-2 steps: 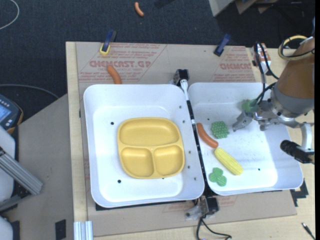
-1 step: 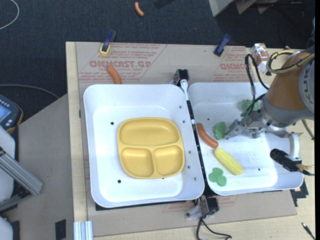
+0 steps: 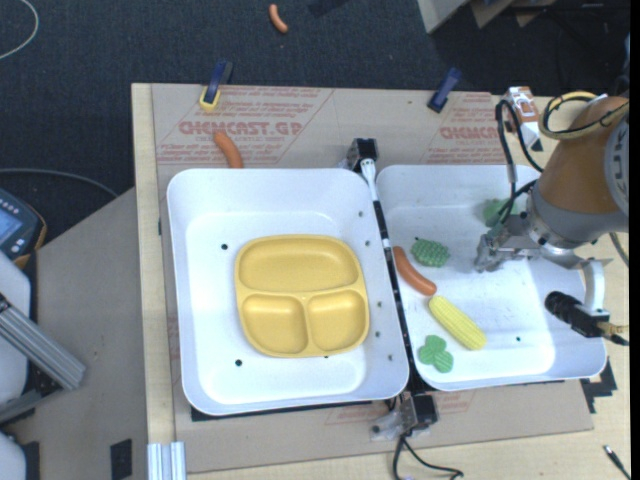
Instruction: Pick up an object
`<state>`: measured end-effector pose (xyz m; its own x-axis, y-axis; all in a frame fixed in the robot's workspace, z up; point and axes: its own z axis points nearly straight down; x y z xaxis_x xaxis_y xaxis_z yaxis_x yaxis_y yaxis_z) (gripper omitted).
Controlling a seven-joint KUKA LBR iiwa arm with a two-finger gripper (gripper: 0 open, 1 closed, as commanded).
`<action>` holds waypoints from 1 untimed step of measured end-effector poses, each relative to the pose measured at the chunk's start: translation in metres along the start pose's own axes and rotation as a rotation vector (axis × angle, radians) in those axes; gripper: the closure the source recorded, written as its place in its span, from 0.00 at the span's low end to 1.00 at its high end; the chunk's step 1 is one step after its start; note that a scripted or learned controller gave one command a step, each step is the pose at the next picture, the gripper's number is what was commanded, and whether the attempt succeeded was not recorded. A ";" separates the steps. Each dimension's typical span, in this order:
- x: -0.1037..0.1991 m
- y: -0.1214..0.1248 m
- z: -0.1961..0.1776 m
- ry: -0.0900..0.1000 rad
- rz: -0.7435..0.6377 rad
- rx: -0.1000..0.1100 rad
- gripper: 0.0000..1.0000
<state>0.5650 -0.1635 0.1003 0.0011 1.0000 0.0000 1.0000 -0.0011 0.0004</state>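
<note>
Gripper (image 3: pixel 490 253) right of centre in right bin (image 3: pixel 520 363); finger state unclear. Ridged yellow corn (image 3: pixel 457 322), smooth orange sausage (image 3: pixel 414 271), bumpy green pieces (image 3: pixel 431 252) lie left of it. Glossy yellow tray (image 3: pixel 300 294) in left bin (image 3: pixel 200 298). Board (image 3: pixel 300 118) reads "CHEMCAST GP".

The bench (image 3: pixel 300 118) bears two white bins (image 3: pixel 200 298) and an orange sausage (image 3: pixel 228 149).

Blue clamps (image 3: pixel 215 85) pin board (image 3: pixel 300 118); sausage (image 3: pixel 278 18) on floor.
</note>
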 end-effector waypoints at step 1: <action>0.010 0.003 -0.052 -0.002 -0.003 -0.006 1.00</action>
<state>0.5677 -0.1533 0.1519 -0.0020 1.0000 -0.0020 1.0000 0.0020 0.0061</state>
